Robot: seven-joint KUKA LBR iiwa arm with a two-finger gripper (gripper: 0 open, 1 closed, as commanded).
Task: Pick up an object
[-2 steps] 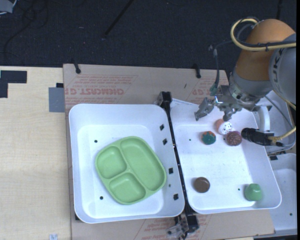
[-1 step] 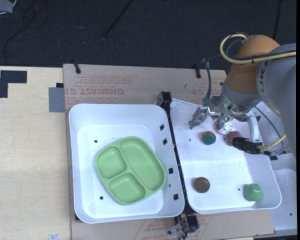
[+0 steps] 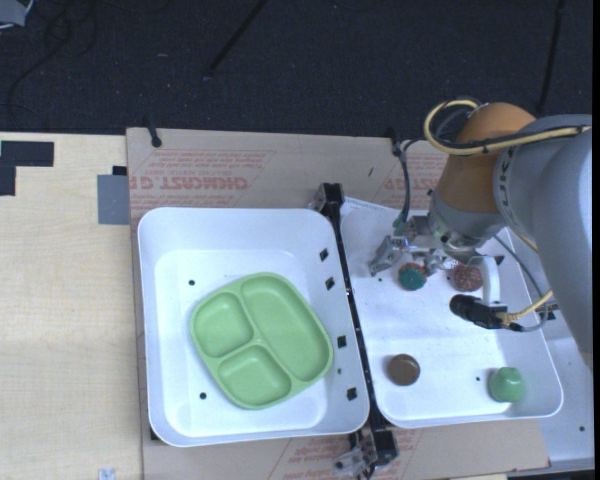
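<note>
gripper (image 3: 412, 258) over teal ball (image 3: 412, 278) near right bin (image 3: 540, 408) back wall; grip unclear.

Light green divided plate (image 3: 261, 340), brown disc (image 3: 403, 369), teal ball (image 3: 411, 278), white bins (image 3: 170, 230).

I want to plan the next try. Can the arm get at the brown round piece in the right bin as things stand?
Probably yes. The brown round piece lies alone on the bin's floor, nothing on top or touching it. The tool is in the same bin, above a teal ball.
</note>
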